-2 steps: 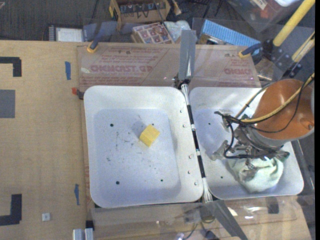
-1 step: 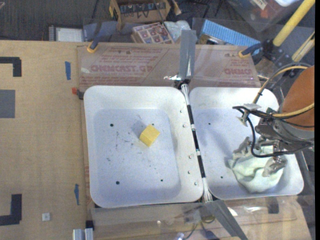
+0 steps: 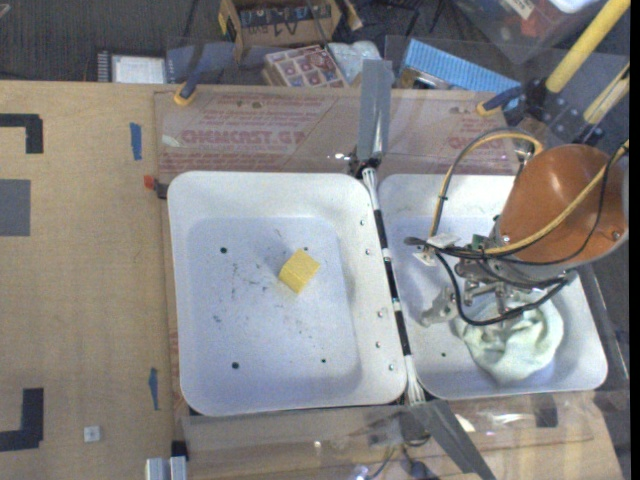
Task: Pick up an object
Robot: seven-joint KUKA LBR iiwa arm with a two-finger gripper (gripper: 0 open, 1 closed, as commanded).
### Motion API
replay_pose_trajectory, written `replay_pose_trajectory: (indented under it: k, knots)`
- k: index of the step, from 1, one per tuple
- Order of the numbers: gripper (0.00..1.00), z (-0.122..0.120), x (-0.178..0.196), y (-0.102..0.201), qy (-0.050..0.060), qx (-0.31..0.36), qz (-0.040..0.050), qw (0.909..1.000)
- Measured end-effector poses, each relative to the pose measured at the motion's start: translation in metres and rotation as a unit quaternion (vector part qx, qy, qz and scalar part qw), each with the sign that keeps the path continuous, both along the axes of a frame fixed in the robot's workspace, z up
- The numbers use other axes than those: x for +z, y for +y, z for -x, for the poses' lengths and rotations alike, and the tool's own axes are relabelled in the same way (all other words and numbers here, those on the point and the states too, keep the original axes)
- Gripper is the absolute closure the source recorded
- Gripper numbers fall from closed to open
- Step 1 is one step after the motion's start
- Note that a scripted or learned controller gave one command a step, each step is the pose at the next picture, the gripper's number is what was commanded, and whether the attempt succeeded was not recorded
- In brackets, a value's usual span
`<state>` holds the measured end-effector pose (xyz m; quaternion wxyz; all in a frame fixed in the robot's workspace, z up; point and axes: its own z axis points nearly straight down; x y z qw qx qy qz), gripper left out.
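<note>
In the right bin, nearest the camera, a pale green crumpled cloth lay in a rounded heap toward the near right corner, with no clear long axis. The gripper hung just at the cloth's left edge; whether it was gripping could not be told. Farther left, a small yellow block sat alone in the left bin, turned cornerwise.

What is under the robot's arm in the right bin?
A pale green, crumpled cloth-like thing lies in the right bin below the gripper. The arm and cables cover its upper part and the bin floor behind.
</note>
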<state>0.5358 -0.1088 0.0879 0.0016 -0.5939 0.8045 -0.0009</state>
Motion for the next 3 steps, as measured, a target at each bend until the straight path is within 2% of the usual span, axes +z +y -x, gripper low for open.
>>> replay_pose_trajectory:
  k: [1, 2, 3]
  knots:
    - [0.00, 0.056, 0.102, -0.014, 0.000, 0.192, -0.0005, 0.9815]
    - [0.00, 0.055, 0.000, 0.011, 0.000, 0.289, 0.0018, 0.9572]
    - [0.00, 0.057, 0.009, -0.027, 0.001, 0.494, -0.0001, 0.8696]
